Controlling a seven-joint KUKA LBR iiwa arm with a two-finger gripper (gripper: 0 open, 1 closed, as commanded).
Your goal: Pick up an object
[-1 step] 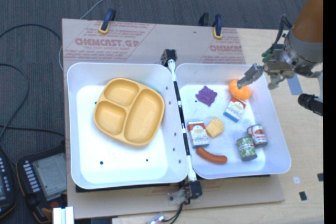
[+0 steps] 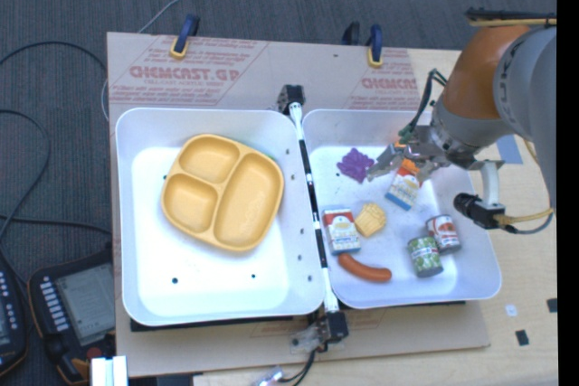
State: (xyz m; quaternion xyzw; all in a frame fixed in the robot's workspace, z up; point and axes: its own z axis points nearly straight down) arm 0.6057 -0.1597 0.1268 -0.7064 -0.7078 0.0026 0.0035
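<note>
While the arm (image 2: 507,86) reaches in from the right, its end effector (image 2: 409,160) hangs over the upper middle of the right bin (image 2: 479,285), and a small blue-and-white carton with an orange top (image 2: 403,186) stands tilted right at its fingertips; whether the fingers actually clamp it cannot be told. Close by on the left lies a purple object (image 2: 355,164). Lower in the same bin sit a yellow cracker-like piece (image 2: 370,219), a red-and-white box (image 2: 341,230), a red sausage (image 2: 365,268), a green can (image 2: 423,255) and a red can (image 2: 443,233). On the worktop (image 2: 172,68), the left bin (image 2: 145,303) carries a yellow divided plate (image 2: 223,192).
</note>
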